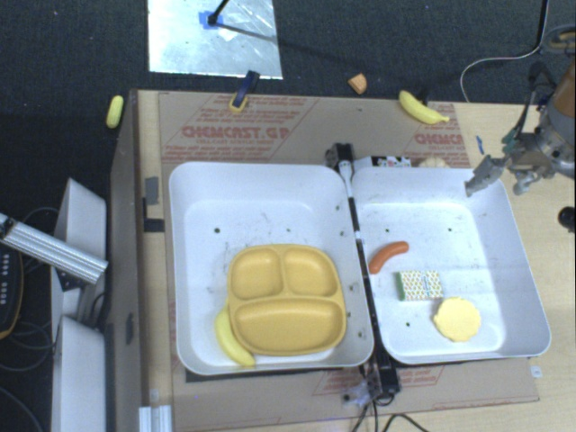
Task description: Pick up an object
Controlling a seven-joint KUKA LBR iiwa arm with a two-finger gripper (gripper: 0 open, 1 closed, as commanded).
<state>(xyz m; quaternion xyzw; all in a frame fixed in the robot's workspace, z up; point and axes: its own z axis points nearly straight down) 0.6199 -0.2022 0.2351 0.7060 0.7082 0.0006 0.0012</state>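
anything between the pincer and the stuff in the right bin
Nothing visible blocks it. The pincer hangs over the right bin's upper right rim, and the bin floor between it and the orange sausage, the patterned block and the yellow disc is bare. The three lie apart from one another.

Both bins (270, 187) are white. The divided tray (286, 297) and the banana (230, 340) touching it are yellow. The sausage (389, 256) is orange-red, the small block (420, 284) has a dotted pattern, the round piece (457, 319) is yellow.
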